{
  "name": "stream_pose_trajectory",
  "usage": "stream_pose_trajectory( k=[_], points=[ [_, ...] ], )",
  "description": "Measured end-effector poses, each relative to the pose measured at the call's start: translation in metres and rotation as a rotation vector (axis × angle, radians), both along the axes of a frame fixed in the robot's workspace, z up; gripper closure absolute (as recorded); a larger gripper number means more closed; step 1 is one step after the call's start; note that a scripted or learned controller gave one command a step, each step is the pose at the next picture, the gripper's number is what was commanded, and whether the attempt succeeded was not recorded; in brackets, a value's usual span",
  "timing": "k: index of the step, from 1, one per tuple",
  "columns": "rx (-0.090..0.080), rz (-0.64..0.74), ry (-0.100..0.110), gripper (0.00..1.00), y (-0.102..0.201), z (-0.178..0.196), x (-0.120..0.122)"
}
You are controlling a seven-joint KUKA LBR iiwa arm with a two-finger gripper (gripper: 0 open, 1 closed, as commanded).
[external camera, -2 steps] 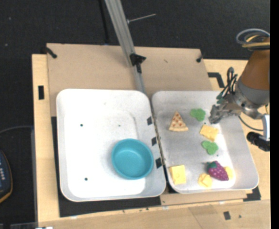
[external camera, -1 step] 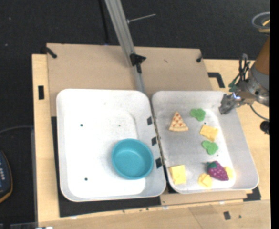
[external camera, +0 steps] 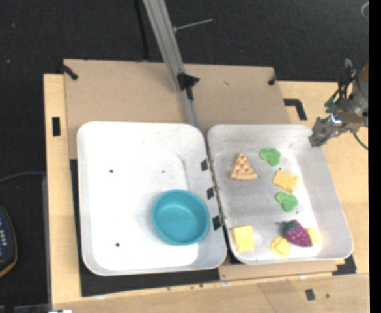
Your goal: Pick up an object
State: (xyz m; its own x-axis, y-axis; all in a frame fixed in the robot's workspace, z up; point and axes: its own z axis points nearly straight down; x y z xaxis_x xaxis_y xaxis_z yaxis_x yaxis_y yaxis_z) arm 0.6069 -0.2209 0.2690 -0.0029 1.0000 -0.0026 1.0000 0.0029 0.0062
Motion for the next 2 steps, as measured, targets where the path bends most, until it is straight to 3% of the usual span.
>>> stream_pose_trajectory(
  k=[1, 2],
  points=[
    [0.001, 0.0, 0.002, 1.0, -0.001, 0.024, 0.001],
    [0.002, 0.002, 0.005, 1.0, 0.044, 0.011, 0.005]
  ],
)
